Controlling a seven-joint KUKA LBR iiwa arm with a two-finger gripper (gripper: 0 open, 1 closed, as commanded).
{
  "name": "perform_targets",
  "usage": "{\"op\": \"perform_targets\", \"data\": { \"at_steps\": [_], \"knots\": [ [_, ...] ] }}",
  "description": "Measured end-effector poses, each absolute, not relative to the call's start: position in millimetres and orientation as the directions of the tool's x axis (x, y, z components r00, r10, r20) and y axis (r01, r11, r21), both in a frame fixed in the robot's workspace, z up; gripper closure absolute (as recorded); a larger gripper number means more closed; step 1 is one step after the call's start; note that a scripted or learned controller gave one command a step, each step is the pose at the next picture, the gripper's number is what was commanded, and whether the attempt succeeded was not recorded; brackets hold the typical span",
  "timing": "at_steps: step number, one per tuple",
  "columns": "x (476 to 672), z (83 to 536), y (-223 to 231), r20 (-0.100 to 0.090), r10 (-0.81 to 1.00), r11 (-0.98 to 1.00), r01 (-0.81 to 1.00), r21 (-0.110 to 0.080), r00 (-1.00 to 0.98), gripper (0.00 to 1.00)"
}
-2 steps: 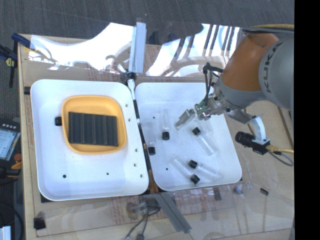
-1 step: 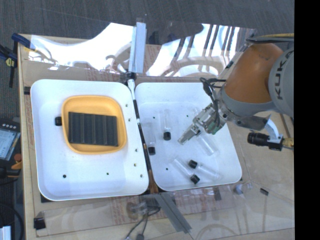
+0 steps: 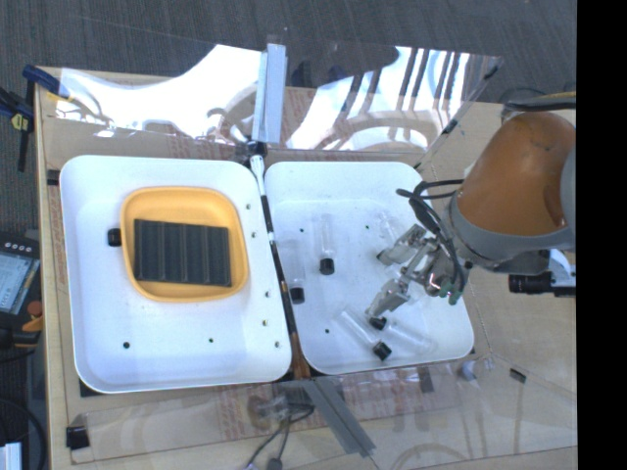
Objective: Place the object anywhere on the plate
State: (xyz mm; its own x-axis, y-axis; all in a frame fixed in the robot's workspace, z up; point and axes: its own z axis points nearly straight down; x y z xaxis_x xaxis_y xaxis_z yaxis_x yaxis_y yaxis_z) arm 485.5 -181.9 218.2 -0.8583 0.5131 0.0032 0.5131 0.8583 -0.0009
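Observation:
A yellow plate point(image 3: 178, 204) lies in the left bin point(image 3: 88, 331), and a dark ribbed rectangle point(image 3: 183, 253) covers its middle. In the right bin point(image 3: 343, 189) lie clear tube-like pieces with black ends: one point(image 3: 326, 261) near the middle and one point(image 3: 382, 349) near the front edge. My gripper point(image 3: 389, 284) hangs low over the right half of the right bin, between those two pieces. Its fingers point(image 3: 397, 254) stand spread and open, with nothing visible between them. The orange band point(image 3: 514, 179) of the arm is at the right.
A small black bit point(image 3: 115, 236) sits just left of the plate. Another black bit point(image 3: 297, 295) lies by the wall between the bins. A clear screen point(image 3: 392, 86) stands behind the bins, and cables point(image 3: 274, 439) run along the bench front.

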Motion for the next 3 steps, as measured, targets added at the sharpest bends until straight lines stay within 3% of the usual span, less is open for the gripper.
{"op": "perform_targets", "data": {
  "at_steps": [1,2,3],
  "knots": [
    [477.5,196.6,-192.2,0.002,0.260,0.966,0.260,0.000,-0.966,0.00],
    [478.0,235.3,-130.6,-0.003,-0.014,1.000,-0.014,-0.001,-1.000,0.00],
    [504.6,191.3,-68.9,0.003,-0.463,0.886,-0.463,0.002,-0.886,0.00]
  ]
}}
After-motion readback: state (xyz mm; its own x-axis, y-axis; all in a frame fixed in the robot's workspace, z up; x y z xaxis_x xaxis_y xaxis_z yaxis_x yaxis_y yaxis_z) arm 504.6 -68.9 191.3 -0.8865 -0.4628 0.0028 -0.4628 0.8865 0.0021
